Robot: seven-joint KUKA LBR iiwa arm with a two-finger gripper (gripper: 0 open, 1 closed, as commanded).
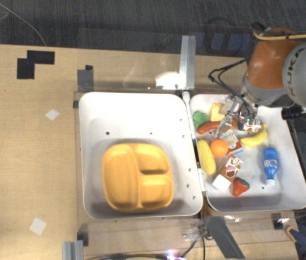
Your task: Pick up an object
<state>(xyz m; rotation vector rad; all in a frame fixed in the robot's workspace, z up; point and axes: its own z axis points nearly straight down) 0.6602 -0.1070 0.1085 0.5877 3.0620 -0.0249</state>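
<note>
The right bin (294,191) holds a pile of toy food: a corn cob (206,156), an orange ball (218,147), a yellow banana (255,138), a blue bottle (270,164), a strawberry (240,186), a white cube (222,183), a green piece (199,117), a yellow wedge (216,111) and a red sausage (208,127). My gripper (233,118) hangs low over the back middle of this pile, just above the sausage and the orange ball. A small printed carton (250,125) lies right beside it.
The left bin (131,112) carries a yellow divided tray (138,175) in its front half. A metal post (187,64) stands behind the wall between the bins. Black cables (226,72) run behind the right bin.
</note>
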